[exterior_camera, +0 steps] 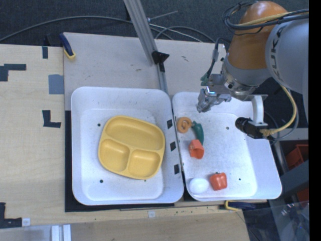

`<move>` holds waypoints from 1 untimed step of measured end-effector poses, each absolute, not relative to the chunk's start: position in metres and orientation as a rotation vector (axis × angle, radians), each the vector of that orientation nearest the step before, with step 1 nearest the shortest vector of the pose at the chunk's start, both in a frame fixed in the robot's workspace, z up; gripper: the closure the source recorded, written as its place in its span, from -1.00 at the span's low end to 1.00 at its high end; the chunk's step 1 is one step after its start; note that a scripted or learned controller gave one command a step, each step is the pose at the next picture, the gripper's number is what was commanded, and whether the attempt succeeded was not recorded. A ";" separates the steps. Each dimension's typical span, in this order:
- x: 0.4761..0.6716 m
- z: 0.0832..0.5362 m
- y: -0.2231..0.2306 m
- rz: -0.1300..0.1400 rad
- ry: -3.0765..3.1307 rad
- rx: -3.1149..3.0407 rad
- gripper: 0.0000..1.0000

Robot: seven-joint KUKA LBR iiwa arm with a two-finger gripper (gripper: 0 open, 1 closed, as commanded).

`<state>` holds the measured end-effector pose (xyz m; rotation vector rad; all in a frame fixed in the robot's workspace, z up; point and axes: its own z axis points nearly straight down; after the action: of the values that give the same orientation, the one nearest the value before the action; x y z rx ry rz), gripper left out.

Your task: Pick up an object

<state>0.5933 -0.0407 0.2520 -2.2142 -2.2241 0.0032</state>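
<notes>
End effector [206, 103] hangs over right bin [261, 179] far-left corner; finger state can't tell. Nearest pick: green piece [198, 131], just toward near edge, long axis running far-to-near.

Gripper [204, 104] above right bin [261, 177], 5 small items inside, yellow tray [131, 146] in left bin [80, 149]

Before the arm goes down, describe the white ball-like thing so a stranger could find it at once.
Start at the right bin, the one without the yellow tray. Go to its near left corner, by the wall it shares with the left bin. The white ball lies there beside a red pepper-like toy; it is the one plain white, round piece, while the others are red, orange or green.
</notes>
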 end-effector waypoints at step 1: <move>0.559 0.242 0.013 0.004 -2.225 -2.211 1.00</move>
<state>0.5589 0.0126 0.2421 -2.2112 -2.2251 0.0043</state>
